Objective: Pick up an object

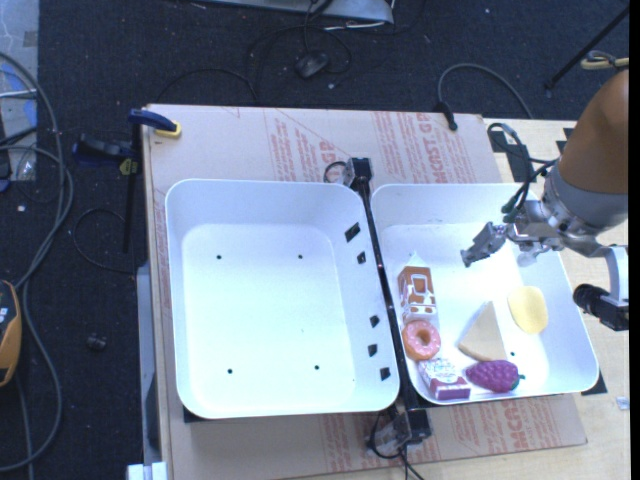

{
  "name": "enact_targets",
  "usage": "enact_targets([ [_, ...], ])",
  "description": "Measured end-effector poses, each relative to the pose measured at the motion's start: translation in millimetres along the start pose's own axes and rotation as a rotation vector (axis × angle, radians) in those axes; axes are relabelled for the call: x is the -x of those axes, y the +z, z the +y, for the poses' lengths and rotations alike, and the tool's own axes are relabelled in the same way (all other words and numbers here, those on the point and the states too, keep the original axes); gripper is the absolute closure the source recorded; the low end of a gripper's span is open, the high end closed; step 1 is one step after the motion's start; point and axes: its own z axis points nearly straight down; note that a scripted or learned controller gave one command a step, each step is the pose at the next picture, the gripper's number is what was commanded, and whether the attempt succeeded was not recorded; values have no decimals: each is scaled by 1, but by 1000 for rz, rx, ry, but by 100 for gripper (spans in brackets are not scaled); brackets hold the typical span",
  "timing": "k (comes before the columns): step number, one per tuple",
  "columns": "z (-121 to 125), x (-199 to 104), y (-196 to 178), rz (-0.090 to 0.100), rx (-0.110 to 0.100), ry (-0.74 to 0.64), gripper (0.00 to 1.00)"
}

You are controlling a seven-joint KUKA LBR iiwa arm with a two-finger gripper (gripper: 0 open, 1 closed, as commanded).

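**Trainee:** Where do you have the arm right now?

**Me:** I've got the gripper (483, 245) hanging over the bare upper part of the right-hand shallow white plastic bin (450, 208). Nothing sits between its prongs; whether they are spread or closed, I cannot tell from this slanted view.

**Trainee:** And the things to pick?

**Me:** All below the gripper, toward the bin's near rim. Closest is the pale yellow wedge shaped like cheese (484, 334), down and slightly toward the arm's side. The smooth yellow lemon-shaped piece (528, 309) lies just beside it, nearer the arm. Away from the arm, against the divider, stands the orange-and-white printed carton (416, 290), with the pink-iced ring doughnut (421, 341) touching its lower end. Lowest are the small red-and-white box (443, 379) and the purple knobbly grape-like bunch (492, 375).

**Trainee:** Which would you go for?

**Me:** The wedge, I think. These look like toy foods, so I'd judge them light and fairly stiff, not fragile. The wedge offers flat sides to pinch across. The lemon's rounded, glossy skin could squirt out of a pinch, and the doughnut lies low and crowded against the carton.

**Trainee:** Any worry?

**Me:** Light pieces skid on that slick bin floor, so I'd want to come down centred.
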Motion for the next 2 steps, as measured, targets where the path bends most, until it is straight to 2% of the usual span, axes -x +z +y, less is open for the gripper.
enact_targets([
  [1,18,0,-26,-1,2,-1,0],
  [2,-1,-17,-47,0,2,-1,0],
])
